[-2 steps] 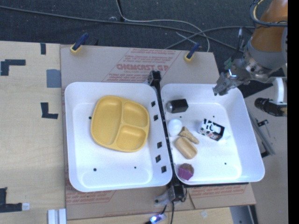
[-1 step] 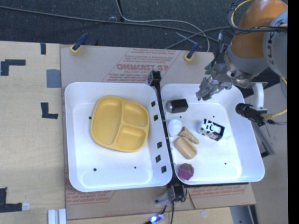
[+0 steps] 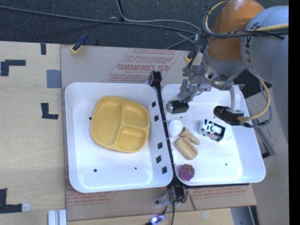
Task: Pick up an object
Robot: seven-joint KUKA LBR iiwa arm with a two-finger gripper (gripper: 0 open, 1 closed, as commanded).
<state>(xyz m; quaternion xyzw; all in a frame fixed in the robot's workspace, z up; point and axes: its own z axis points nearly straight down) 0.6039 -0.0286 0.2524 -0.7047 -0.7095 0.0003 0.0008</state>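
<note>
A short dark cylinder, matte and stubby, lies on its side near the far left corner of the right bin, close to that bin's left wall. The gripper hangs just above and behind it, its metal tip reaching down to the cylinder's upper side. Whether the claw is open or closed, and whether it has hold of the cylinder, cannot be told from this angle.

Just nearer along the left wall sits a smooth white egg-shaped object. Beside it lie a tan wedge and a rounded tan roll, both bread-like and matte and almost touching each other. A crinkled purple lump rests by the near left corner. A small black-and-white printed packet lies toward the middle of the bin.

The arm comes in from the right, grey and glossy, its orange band bulging above the wrist, which tilts down and leftward over the bin's far edge.

The left bin holds a yellow plastic divided plate with rounded corners, set toward its far right part. Both bins rest on a printed cardboard sheet.
</note>
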